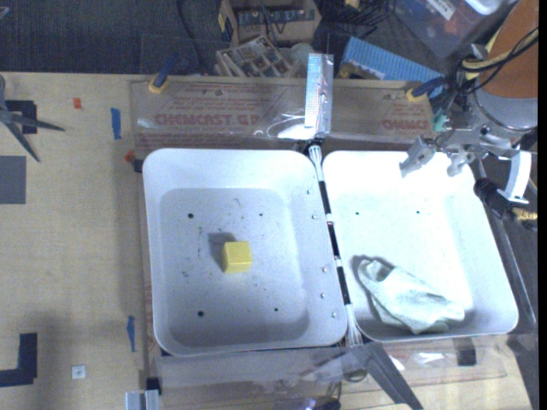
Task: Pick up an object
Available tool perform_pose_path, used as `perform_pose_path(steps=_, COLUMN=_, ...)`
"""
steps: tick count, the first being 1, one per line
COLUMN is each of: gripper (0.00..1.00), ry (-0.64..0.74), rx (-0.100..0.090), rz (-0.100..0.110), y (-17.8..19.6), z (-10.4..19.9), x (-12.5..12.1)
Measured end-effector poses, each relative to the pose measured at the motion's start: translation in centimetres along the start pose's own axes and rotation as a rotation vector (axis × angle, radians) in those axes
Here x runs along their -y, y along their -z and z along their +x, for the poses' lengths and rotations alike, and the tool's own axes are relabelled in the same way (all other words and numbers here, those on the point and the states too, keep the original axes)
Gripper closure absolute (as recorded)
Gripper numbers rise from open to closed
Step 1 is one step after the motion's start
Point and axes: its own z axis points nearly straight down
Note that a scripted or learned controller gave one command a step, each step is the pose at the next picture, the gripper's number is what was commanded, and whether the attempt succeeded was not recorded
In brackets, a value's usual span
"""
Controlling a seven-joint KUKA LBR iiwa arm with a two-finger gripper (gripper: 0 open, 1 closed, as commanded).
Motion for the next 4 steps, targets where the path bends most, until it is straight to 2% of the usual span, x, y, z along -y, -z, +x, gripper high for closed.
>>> perform_pose_path(steps=1, gripper=0.00, ry=0.067, rx=0.000, rz=-0.001, y=-12.1, z=-7.6, x=-2.4)
perform_pose_path(steps=2, gripper=1.00, ry=0.069, rx=0.004, rz=-0.006, y=-10.8, z=-7.7, x=-2.6)
perform_pose_path(steps=3, gripper=1.00, ry=-0.320, rx=0.002, rz=-0.003, y=-7.4, z=-7.7, x=-4.3)
perform_pose_path(steps=4, gripper=1.00, ry=-0.317, rx=0.005, rz=-0.007, y=-6.3, z=-7.6, x=-4.5)
